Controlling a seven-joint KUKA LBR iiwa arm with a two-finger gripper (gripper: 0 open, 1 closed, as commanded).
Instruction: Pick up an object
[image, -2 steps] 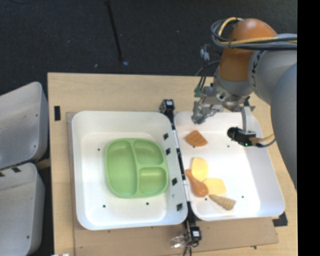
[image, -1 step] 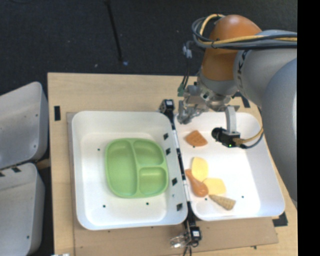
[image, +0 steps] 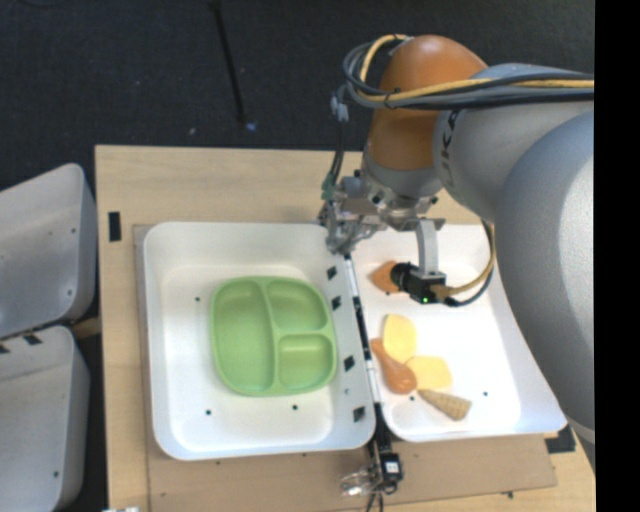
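**Arm over the bin divide, food pieces loose in the right bin**

Two shallow white bins side by side on a pale wooden bench (image: 240, 160). In the left bin (image: 180, 420), a light green divided plate (image: 272, 335) with three compartments, lying flat near the bin's middle.

In the right bin (image: 500, 390), a small cluster of food-like pieces toward the near left part: a pale yellow rounded piece (image: 400, 337), just below it a yellow wedge-like piece (image: 432, 373), to their left an orange carrot-shaped piece (image: 394, 368) touching or overlapping both, and nearest the front edge a tan cone-shaped piece (image: 446, 403) lying on its side, just beside the yellow wedge. Farther back, another orange piece (image: 385, 277), partly hidden behind a small black module (image: 418, 282) with a green light and cables.

Reaching in from the right, the grey arm (image: 530, 180) with its orange band (image: 415, 90), wrist pointing down. Gripper (image: 345, 232) at the back of the bins, right above the divide between them, close to the back corner of the left bin. Fingers a tangle of grey metal from this angle; open or shut not possible to tell. Nothing visibly between them. All food pieces resting on the bin floor, well apart from the gripper except the back orange piece, which lies near it.
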